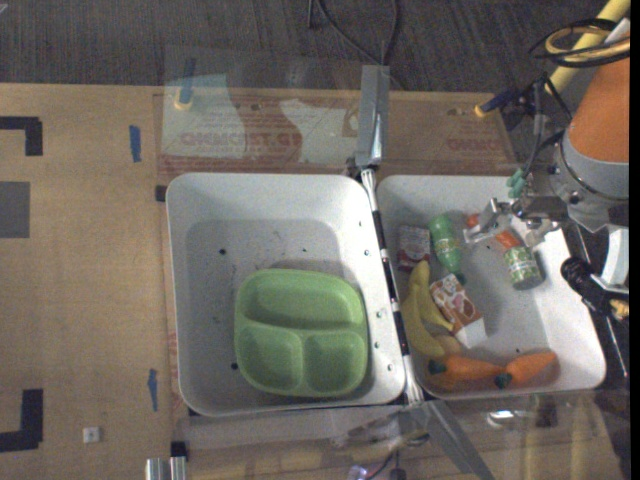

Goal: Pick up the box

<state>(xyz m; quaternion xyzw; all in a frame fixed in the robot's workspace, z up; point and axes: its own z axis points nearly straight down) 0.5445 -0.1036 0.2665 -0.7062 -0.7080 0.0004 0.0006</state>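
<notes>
Two shallow white bins sit side by side on the desk [80, 298]. The left bin [190, 208] holds a green divided tray [300, 333], lying flat toward the bin's near edge. The right bin [570, 358] serves as the landmark for the remaining items. The box [455, 303], a small carton with a printed face, lies near this bin's centre, tilted, its left side touching a banana [420, 313] that runs along the bin's left wall. Two carrots [490, 370] lie along the near wall, just below the box. A green bottle [446, 243] stands above the box, with a small dark packet [413, 246] beside it at the left wall. A small green can [520, 266] rests toward the bin's far right. The end effector [515, 218] hangs over the far right part of this bin, above the can and well apart from the box; whether its fingers are apart or together cannot be told from here.
</notes>
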